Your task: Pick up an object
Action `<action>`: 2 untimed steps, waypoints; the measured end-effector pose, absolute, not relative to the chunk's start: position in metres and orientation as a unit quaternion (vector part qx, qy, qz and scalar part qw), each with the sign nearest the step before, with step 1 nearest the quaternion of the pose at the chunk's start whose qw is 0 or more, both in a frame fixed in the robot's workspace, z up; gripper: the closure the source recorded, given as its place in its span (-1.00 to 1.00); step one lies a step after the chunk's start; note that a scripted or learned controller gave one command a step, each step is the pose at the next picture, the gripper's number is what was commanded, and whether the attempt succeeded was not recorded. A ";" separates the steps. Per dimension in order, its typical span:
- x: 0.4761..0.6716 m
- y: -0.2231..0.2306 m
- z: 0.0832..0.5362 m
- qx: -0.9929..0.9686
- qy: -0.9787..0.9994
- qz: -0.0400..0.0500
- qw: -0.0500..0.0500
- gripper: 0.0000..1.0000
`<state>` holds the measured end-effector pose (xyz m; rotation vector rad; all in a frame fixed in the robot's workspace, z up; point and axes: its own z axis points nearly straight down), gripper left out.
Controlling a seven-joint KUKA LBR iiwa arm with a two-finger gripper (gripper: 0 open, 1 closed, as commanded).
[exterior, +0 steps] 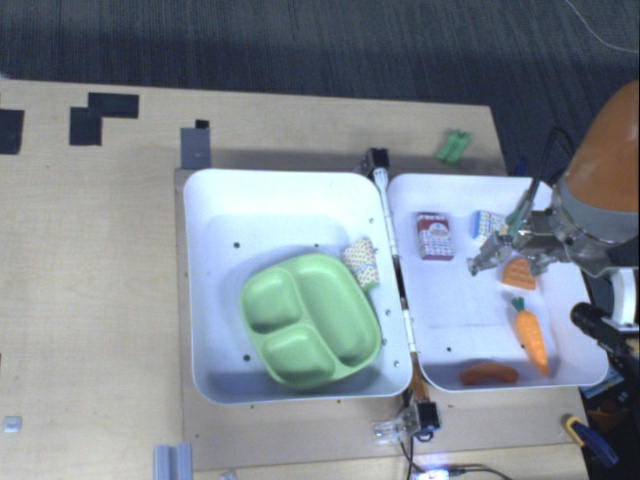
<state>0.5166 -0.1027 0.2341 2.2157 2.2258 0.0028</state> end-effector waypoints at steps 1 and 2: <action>0.556 -0.131 0.104 0.707 0.708 0.000 0.000 -1.00; 0.611 -0.081 0.086 0.705 0.709 0.003 0.002 -1.00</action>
